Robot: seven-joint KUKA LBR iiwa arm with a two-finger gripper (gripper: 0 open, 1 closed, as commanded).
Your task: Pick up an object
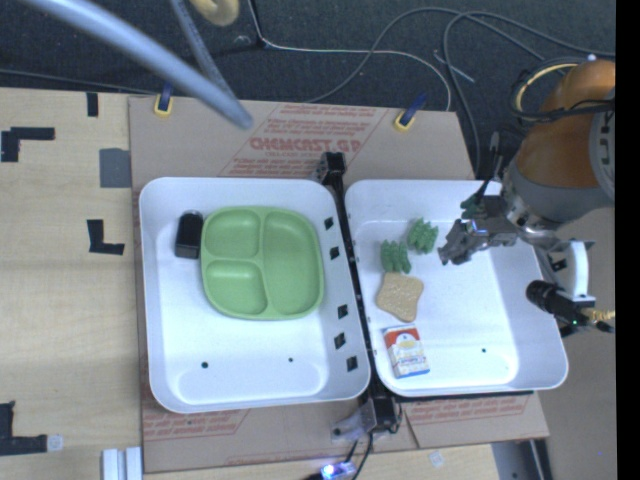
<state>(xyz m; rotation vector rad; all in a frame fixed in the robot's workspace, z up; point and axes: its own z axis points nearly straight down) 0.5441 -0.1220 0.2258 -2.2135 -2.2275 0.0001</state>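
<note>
Just left of the fingers (457,249), whose state I cannot tell, lie green pieces (421,236).

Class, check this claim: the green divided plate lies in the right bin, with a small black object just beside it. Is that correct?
Not quite. The camera view shows the green divided plate in the left bin, not the right one. The rest holds: the small black object sits just beside it.

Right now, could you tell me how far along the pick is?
Early. Done: the gripper is over the right bin, near the green pieces. In hand: nothing visible between its fingers. Left: grasping and lifting; the bread slice and small carton lie untouched.
</note>
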